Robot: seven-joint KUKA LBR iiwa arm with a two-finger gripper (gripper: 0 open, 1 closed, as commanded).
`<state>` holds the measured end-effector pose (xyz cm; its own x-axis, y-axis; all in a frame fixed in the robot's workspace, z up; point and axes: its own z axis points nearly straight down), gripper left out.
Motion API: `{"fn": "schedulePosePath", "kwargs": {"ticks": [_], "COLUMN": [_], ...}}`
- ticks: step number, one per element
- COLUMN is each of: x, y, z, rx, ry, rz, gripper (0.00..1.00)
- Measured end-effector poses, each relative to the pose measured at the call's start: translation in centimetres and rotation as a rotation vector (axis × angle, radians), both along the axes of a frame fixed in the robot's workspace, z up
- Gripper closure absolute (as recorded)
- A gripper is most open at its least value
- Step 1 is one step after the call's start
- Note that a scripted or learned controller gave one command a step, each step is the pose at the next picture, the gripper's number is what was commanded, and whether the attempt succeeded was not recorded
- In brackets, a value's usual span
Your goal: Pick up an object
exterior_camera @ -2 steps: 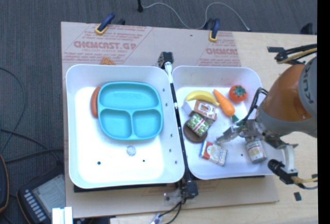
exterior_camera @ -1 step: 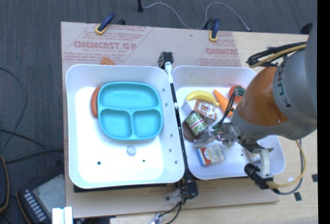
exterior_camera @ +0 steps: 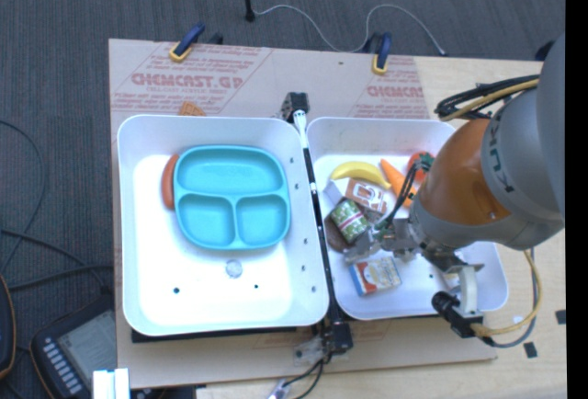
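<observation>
- The arm (exterior_camera: 496,181) leans in from the right over the right bin (exterior_camera: 487,291), and its claw (exterior_camera: 381,241) is down among the clutter there; I judge this to be the reach-and-grasp step, with nothing lifted yet.
- Whether the claw is spread or closed I cannot tell; the wrist hides it, and no item is seen gripped.
- The likeliest targets lie just beside the claw: a small can with a green label (exterior_camera: 348,219), a red-and-white packet (exterior_camera: 378,275) just below it, and a small box (exterior_camera: 369,196) just above.
- Next, I judge, the claw must settle squarely on one item, close, and rise straight up; the pieces touch each other, so a neighbour could be dragged along.
- Count, right bin: one banana (exterior_camera: 360,171), one carrot (exterior_camera: 393,173), one can, one box, one packet; anything under the arm is hidden.
- Count, left bin (exterior_camera: 138,232): one blue divided tray (exterior_camera: 231,198), with one reddish piece (exterior_camera: 168,183) tucked at its left edge.
- Two bins stand on the counter (exterior_camera: 220,80), with two clamps (exterior_camera: 186,41) at its far edge.
</observation>
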<state>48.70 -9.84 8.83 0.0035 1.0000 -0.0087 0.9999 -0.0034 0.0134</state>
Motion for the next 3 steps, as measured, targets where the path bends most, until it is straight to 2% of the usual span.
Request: {"fn": "schedulePosePath", "kwargs": {"ticks": [1, 2, 3], "x": [0.1, 0.1, -0.1], "y": [0.1, 0.1, 0.2], "z": [1.1, 1.1, -0.1], "rx": [0.003, 0.003, 0.005], "ry": [-0.001, 0.000, 0.007], "rz": [0.000, 0.001, 0.002], "gripper": [1.00, 0.00, 0.00]}}
